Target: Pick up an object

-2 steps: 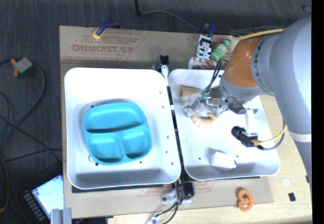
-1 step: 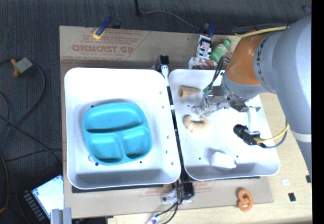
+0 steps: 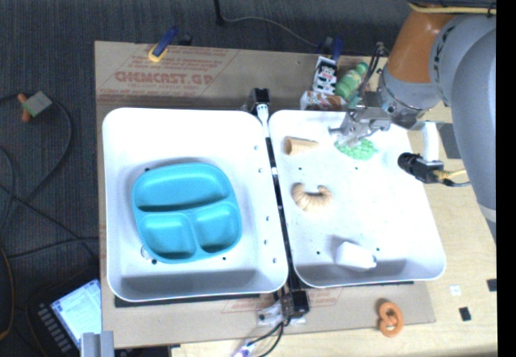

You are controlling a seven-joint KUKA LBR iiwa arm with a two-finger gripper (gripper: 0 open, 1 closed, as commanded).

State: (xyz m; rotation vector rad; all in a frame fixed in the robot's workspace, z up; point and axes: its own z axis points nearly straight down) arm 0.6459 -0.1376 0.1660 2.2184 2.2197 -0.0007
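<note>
The right bin (image 3: pixel 419 222) holds a green bumpy object (image 3: pixel 359 148) near its far edge, a tan cone (image 3: pixel 299 145) at the far left, a tan curled piece (image 3: pixel 311 197) in the middle, and a white block (image 3: pixel 355 255) at the near side. My gripper (image 3: pixel 351 131) hangs low over the far part of the right bin, right at the green object's upper left edge. The view is too small to tell whether anything sits between its fingers. The left bin (image 3: pixel 121 138) holds a blue divided tray (image 3: pixel 187 211).
Small items stand on the bench behind the right bin, among them a green one (image 3: pixel 348 83) and a patterned card (image 3: pixel 323 78). An orange ring (image 3: pixel 390 317) lies on the bench in front of the right bin. A blue clamp (image 3: pixel 164 43) sits on the board's far edge.
</note>
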